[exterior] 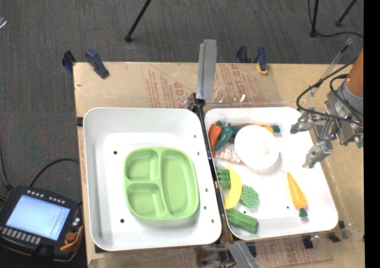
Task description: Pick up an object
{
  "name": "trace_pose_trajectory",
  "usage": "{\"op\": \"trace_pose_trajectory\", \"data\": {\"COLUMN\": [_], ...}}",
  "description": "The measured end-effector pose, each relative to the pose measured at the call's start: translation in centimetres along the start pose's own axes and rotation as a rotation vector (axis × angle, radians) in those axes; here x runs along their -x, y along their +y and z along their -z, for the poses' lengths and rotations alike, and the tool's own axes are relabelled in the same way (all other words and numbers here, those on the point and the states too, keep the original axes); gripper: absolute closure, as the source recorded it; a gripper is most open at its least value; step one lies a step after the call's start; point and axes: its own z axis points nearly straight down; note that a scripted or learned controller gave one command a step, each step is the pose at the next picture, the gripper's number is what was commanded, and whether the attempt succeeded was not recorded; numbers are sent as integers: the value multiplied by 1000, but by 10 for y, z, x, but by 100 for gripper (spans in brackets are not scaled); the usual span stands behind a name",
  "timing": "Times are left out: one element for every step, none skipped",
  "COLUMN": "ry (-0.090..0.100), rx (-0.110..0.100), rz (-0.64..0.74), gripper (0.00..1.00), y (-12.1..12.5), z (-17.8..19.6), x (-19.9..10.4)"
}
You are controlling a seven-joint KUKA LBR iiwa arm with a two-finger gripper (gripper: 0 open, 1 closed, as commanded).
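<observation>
Nothing is lifted yet — every item lies in its bin, so the whole pick remains to be done. On the table, the left bin (95,142) holds just a green divided plate (161,184). In the right bin (329,201) sit a banana (234,186), a white bowl (257,147) and, toward four o'clock from the bowl, an orange carrot (296,192). Its long axis runs roughly eleven to five, green tip at five. The pincer (313,142) hangs over the bin's right edge at two o'clock from the carrot — fingers spread, holding nothing.
</observation>
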Motion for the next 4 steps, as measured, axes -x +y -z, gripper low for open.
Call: {"op": "trace_pose_trajectory", "data": {"ry": [14, 7, 3, -5], "rx": [5, 2, 2, -2], "rz": [-26, -55, -48, 84], "gripper": [0, 0, 0, 0], "y": [-8, -10, 28, -4], "z": [-124, -154, -152, -107], "x": [-17, -77, -92, -18]}}
